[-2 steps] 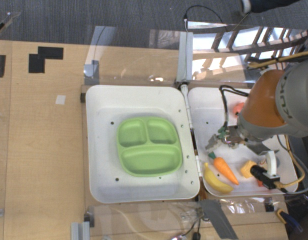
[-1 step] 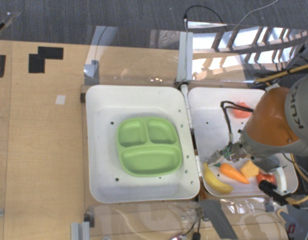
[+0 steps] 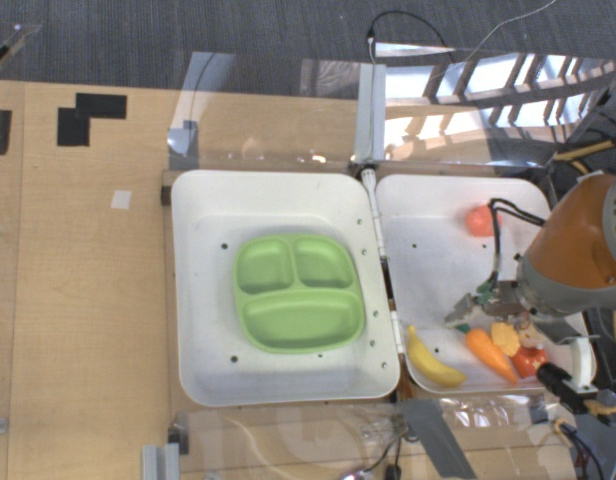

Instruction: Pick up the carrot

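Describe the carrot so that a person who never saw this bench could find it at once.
Look in the right bin, near its front corner under the arm. The carrot lies there, right of the yellow banana. It is the long orange tapered piece; the yellow and red pieces beside it are small and rounder.

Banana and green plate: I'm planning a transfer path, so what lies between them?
In the camera view, between banana and green plate lie bare bin floor and the two bins' adjoining walls.

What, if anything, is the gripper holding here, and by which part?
Nothing can be seen held. The gripper sits low in the right bin, just above the carrot, which lies on the bin floor beside the banana.
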{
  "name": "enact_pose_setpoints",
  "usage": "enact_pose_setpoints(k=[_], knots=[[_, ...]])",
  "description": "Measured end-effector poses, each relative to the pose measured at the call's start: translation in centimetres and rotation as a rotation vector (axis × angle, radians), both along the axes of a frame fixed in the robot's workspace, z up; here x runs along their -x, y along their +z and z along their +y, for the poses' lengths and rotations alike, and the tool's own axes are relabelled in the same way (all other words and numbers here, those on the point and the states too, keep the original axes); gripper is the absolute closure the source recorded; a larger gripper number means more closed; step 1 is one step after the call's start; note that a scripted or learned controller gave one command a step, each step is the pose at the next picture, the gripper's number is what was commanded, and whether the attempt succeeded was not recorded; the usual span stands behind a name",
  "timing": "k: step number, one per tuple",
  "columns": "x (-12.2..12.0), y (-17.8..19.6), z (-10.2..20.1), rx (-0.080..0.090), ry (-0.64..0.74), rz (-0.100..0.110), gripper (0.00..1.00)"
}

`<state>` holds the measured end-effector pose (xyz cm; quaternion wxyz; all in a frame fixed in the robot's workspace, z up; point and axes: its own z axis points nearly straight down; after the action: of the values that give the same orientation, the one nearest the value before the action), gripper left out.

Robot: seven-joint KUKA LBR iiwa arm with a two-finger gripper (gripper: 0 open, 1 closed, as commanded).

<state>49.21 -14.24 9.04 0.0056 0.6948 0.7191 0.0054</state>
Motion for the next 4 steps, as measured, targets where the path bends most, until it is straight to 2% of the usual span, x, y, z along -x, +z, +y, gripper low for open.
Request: enact_pose_setpoints(k=[1, 2, 3, 4], knots=[[-0.3, 1.2, 0.1, -0.001, 0.002, -0.006, 1.00], [0.2, 6.8, -4.5, 0.000, -0.181, 0.011, 1.00], [0.2, 6.8, -4.5, 0.000, -0.181, 0.011, 0.00], [-0.3, 2.0, -4.6, 0.001, -0.009, 0.011, 0.00]])
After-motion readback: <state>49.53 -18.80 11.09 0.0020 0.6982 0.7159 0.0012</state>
